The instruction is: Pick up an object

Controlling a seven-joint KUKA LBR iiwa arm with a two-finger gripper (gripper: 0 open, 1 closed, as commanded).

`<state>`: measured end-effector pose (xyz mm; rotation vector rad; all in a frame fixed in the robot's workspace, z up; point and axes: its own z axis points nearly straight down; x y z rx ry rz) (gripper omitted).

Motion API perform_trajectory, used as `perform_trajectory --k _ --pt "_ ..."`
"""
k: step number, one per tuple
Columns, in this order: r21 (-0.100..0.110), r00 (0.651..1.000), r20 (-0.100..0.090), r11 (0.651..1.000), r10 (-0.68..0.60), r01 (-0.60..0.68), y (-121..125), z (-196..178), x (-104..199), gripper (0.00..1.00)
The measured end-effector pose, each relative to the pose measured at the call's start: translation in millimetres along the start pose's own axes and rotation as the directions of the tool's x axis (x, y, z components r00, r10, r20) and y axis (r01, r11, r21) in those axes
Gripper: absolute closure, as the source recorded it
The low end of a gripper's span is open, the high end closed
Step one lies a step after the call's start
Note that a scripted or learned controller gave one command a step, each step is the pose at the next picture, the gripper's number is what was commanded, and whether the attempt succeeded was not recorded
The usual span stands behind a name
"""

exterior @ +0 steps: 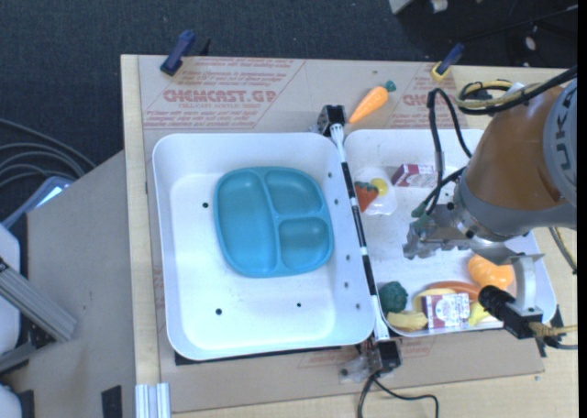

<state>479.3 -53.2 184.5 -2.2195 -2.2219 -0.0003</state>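
The gripper (429, 240) of a grey and orange KUKA arm (518, 164) hangs low over the bare middle of the right bin (541, 292), at the right of the frame; whether it is released or clenched cannot be told from this slanted overhead view, and nothing is seen in its grasp. Candidates for the pick ring it: a clear bag with a red and yellow item (371, 194) to its upper left, a small red and white box (415, 174) above, an orange toy (491, 272) just to its lower right, and along the bin's lower edge a dark green piece (393, 295), a banana (406, 320) and a red-labelled packet (448, 307). The objects sit loose and scattered, probably so that a programmed descent meets one by chance. In the left bin (179, 251), a blue divided plate (273, 221) lies flat at centre. A toy carrot (369, 104) rests on the tabletop (229, 91) beyond both bins, near the top of the frame.
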Motion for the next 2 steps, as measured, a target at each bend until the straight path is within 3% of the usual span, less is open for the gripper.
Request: perform_trajectory --k 1,2 --pt "-0.002 1.0 0.002 1.0 0.001 -0.001 40 -38 -94 1.0" --pt "0.0 1.0 0.0 1.0 0.001 -0.001 0 100 -59 1.0"
